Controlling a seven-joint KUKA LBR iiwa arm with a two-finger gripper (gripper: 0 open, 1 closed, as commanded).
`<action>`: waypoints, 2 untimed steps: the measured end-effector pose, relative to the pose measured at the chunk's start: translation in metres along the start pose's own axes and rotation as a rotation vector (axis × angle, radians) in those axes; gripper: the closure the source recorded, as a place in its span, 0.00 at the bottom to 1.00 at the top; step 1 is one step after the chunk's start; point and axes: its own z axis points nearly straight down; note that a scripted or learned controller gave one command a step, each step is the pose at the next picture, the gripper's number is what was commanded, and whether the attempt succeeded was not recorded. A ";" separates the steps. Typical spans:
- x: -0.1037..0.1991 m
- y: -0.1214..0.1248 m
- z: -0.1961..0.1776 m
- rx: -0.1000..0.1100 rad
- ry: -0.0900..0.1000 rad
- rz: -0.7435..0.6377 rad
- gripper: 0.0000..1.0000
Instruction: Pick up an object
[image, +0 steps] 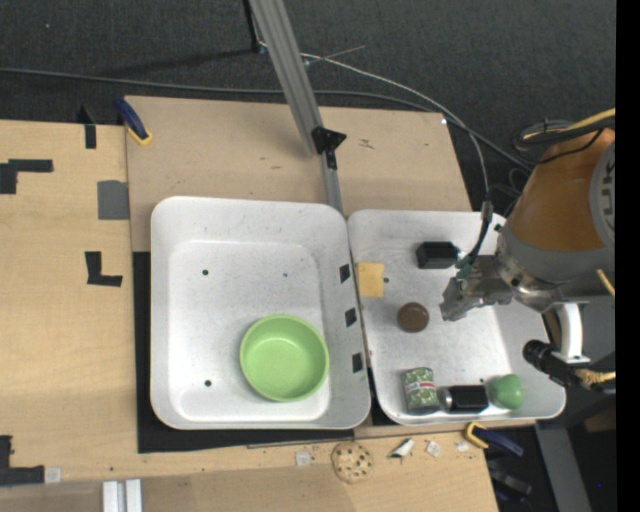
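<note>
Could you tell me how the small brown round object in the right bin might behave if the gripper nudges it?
The brown object looks round, so it may roll. It seems small, probably light, and could skid on the smooth bin floor.

Tan bench (230, 150), two white bins (165, 300) side by side, cookie (348, 462) at front edge

Bowl (284, 357): lime green, in speckled white left bin (200, 240). Right bin (400, 230): black block (436, 254), yellow block (371, 279), brown disc (413, 318). Bench (50, 330): tan.

Arm (575, 200) cut off at right edge; gripper (458, 300) fingertips too blurry to tell apart
</note>
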 end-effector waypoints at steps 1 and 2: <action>0.008 -0.009 0.060 0.003 0.001 -0.001 0.00; 0.009 -0.009 0.114 -0.005 -0.001 0.001 0.00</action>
